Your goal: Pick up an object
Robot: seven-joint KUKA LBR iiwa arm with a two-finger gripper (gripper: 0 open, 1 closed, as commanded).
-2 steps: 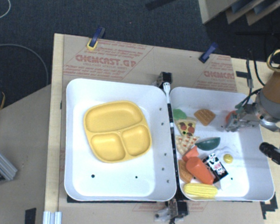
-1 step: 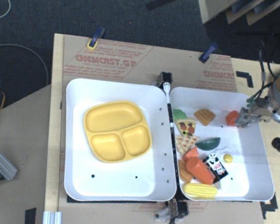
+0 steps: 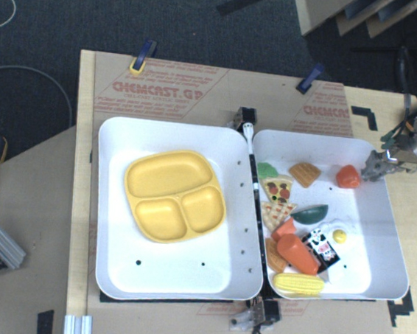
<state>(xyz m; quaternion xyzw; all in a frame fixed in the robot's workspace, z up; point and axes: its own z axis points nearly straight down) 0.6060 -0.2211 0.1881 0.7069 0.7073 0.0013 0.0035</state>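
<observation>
Dark carpet surrounds a cardboard-covered tabletop (image 3: 202, 88) that carries 2 shallow white bins side by side. On the left, one bin (image 3: 109, 263) holds a yellow divided plate (image 3: 174, 194) with 3 compartments, tilted a little in the frame. On the right, the other bin (image 3: 377, 254) holds a scatter of toy food: a red tomato-like piece (image 3: 348, 176) near the far right corner, a waffle-coloured square (image 3: 305, 173), a green leaf shape (image 3: 267, 170), 2 pizza slices (image 3: 277, 199), a dark green pod (image 3: 309, 212), an orange carrot-like wedge (image 3: 296, 252), a black-and-white carton (image 3: 324, 248), a small yellow ball (image 3: 339, 235) and a corn cob (image 3: 298, 285) near the front wall.

From the right edge the gripper (image 3: 377, 166) reaches in over the far right corner of the right bin, just beside the red piece. Whether it is spread or pressed together I cannot tell from this angle, and nothing visibly sits between its tips.

By my reading, this is the approach step: no object is lifted yet. The red piece looks the likeliest target, since it lies apart from the crowded pile. A next move would call for centring over it, descending until the tips straddle it, then closing and lifting. Its rounded form may roll aside, and the bin wall nearby leaves little room on that side.
</observation>
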